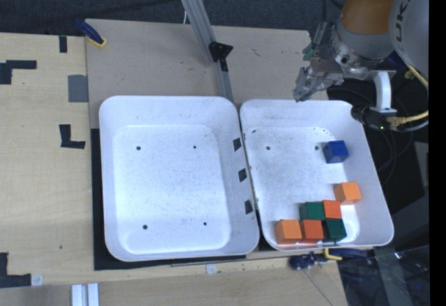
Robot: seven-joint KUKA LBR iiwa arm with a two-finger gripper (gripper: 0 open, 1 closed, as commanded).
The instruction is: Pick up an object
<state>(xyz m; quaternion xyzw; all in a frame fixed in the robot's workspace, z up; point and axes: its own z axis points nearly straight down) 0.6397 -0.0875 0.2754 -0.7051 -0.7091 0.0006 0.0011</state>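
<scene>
The gripper (304,92) hangs at the 12 o'clock rim of the right bin (293,116), above the worktop (153,54) edge and well apart from every block. Whether it is spread or pressed together I cannot tell from this slant, and nothing is visible in its grip.

The likeliest target, in my judgement, is the blue block (335,151), which sits alone toward 3 o'clock of the bin's floor with bare white plastic on all sides. To do this step well, the arm should travel toward 5 o'clock from where the gripper hangs, centre over the block, turn the wrist to meet two flat faces squarely, then descend straight (a slanted approach would likely nudge it away).

The cluster at 5 to 6 o'clock looks harder: the orange block (288,230), a second orange one (313,228), the green block (313,211) and its neighbours touch or nearly touch, leaving little room to slip in. The lone orange block (347,192) near the 4 o'clock wall is a fair second choice.

The blocks are small, hard-looking cubes with matte painted faces and crisp edges. Both bins are shallow, smooth, rounded-cornered white trays, lightly speckled; the left bin (111,116) has the same finish.
</scene>
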